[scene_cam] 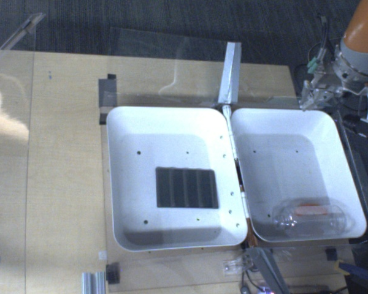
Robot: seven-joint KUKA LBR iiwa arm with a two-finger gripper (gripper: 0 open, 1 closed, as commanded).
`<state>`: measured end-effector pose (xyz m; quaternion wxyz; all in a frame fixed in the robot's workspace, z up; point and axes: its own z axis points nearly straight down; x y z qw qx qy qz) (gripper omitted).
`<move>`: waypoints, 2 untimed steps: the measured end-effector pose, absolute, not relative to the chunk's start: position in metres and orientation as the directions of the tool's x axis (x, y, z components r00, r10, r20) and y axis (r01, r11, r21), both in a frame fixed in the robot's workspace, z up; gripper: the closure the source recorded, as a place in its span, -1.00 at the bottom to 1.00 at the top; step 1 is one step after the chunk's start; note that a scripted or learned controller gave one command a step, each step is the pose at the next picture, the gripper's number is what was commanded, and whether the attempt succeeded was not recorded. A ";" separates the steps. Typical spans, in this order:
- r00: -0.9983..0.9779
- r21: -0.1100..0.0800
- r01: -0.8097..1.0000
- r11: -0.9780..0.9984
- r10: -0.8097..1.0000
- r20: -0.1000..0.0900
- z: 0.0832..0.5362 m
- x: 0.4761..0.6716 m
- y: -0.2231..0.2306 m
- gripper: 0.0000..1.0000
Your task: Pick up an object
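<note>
- Wooden bench [49,182] is sitting under your camera, pale and tan, with dark carpet [141,5] showing behind it at the top.
- You are looking down at two white bins lying side by side on that bench and touching along their middle edges.
- Your left bin [129,133] is showing a dark ribbed rectangle [186,188] lying flat on its floor, near the middle.
- Your right bin [276,127] is holding the thing to pick up, a clear plastic bottle [310,216].
- That bottle is lying on its side in the near right corner of the bin, close to the front wall.
- You are seeing right through it, so it is looking pale and glassy, with a small orange-red patch showing on its upper side and a rounder, crinkly end pointing left.
- Your arm [362,35] is coming in at the top right, with its orange band showing above the grey wrist.
- Your gripper [316,97] is hanging just past the far right corner of the right bin, well apart from the bottle.
- You cannot tell how it is set, because it is looking small and blurry, and nothing is showing in its grasp.
- A grey metal bar [229,72] is standing up behind the spot where the two bins are meeting.
</note>
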<state>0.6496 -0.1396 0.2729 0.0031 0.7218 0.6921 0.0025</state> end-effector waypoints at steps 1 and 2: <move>0.162 0.002 0.987 -0.162 0.987 0.001 0.184 0.639 -0.061 1.00; 0.491 0.005 0.871 -0.491 0.871 0.002 0.218 0.626 -0.109 1.00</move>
